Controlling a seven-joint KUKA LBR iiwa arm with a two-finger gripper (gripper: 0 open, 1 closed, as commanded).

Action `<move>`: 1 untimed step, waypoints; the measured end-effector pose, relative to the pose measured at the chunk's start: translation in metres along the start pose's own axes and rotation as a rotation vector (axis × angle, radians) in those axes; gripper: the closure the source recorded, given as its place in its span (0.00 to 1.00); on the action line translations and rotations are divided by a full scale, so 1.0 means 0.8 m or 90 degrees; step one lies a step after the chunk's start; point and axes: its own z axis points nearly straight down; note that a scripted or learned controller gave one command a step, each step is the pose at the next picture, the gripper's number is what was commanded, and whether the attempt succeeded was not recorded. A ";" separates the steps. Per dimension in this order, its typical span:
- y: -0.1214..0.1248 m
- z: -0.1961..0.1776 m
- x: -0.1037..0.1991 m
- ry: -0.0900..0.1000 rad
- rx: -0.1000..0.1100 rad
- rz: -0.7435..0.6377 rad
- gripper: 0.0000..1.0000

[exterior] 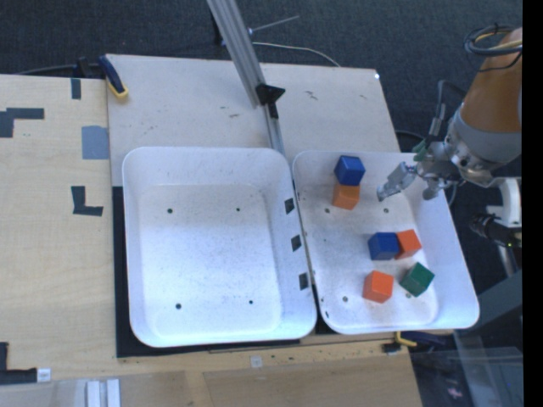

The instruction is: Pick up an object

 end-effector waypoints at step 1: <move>-0.007 0.159 0.017 0.001 0.006 0.000 0.00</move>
